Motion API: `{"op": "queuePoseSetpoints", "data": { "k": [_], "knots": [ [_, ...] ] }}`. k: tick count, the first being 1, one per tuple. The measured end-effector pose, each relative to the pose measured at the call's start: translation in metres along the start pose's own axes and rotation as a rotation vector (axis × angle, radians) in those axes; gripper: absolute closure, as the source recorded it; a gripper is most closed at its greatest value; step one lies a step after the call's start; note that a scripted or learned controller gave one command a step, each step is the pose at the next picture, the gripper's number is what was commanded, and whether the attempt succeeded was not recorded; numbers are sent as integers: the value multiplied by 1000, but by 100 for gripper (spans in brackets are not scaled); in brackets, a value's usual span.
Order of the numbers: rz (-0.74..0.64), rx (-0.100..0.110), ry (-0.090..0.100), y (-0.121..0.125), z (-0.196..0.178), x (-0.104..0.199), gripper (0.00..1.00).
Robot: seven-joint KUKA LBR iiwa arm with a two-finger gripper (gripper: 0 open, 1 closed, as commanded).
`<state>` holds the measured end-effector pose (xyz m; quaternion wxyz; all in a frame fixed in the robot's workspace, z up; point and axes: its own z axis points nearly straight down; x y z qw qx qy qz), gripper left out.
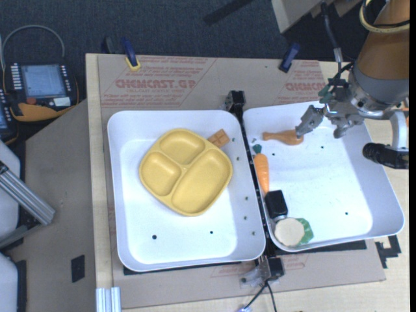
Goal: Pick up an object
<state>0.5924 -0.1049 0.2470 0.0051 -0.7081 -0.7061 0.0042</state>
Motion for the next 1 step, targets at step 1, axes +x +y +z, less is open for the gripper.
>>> {"op": "queuePoseSetpoints", "data": {
  "k": [1],
  "knots": [
    [-3,-13,-1,2,-7,0,0]
  ]
}}
